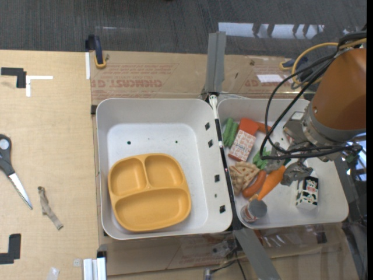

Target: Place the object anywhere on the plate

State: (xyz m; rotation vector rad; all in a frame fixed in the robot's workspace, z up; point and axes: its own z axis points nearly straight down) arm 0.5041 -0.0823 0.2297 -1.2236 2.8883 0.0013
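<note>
Both bins are showing plain white: the left bin [105, 156] and the right bin [332, 212]. A yellow-orange plate [150, 192] with 3 compartments is lying in the left one. In the right one are showing an orange carrot [269, 182], green pods [231, 130], a red-and-white carton [242, 140], a tan waffle [243, 172] and a black-and-white cow-patterned carton [307, 192]. The arm [344, 92] is showing orange above grey.

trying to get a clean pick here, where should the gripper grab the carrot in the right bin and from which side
Grip the carrot across its thick orange middle, coming straight down from above. It lies flat and slanted, so the fingers should close across its width, not along its length. Its lower left end rests against the waffle and a red piece; the upper right end sits close under the gripper, so the middle looks the freest.
</note>
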